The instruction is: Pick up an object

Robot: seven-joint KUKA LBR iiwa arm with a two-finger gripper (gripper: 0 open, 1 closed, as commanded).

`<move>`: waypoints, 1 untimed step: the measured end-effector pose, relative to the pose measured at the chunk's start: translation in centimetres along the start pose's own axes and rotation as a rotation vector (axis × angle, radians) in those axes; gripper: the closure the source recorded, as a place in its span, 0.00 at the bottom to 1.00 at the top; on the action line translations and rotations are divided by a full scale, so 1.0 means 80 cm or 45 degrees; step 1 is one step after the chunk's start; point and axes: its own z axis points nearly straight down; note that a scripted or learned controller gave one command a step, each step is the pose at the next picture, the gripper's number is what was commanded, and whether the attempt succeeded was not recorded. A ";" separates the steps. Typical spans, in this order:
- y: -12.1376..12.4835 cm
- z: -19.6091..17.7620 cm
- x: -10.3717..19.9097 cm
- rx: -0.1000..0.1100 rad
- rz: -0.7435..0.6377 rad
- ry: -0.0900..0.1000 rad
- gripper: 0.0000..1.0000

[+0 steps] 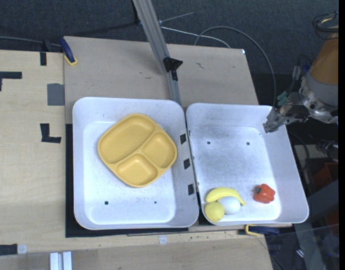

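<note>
Two white bins sit side by side below us, and we're watching the right bin for the action. Over in the left bin lies a yellow divided plate, well apart from everything that matters now. Our gripper hangs at the right bin's far right rim, up around two o'clock of that bin, with the orange-banded arm reaching in behind it. Whether the claw is spread or pressed together, we cannot tell from this angle; nothing shows pinched in it. Down along the near wall, at about six o'clock of the right bin, sits the cluster: a yellow banana arched over a white egg-like ball, with a lemon touching at its left. Just beside them, toward four o'clock, sits a red pepper, standing apart from the others. From the claw, that pepper lies almost straight at six o'clock, the nearest candidate, we'd judge. The banana's long axis runs roughly nine to three, so a grasp across it would want the fingers closing twelve to six. We'd call the pick not yet begun.
</note>
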 end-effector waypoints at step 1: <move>-0.013 0.013 0.055 0.009 -0.003 0.003 1.00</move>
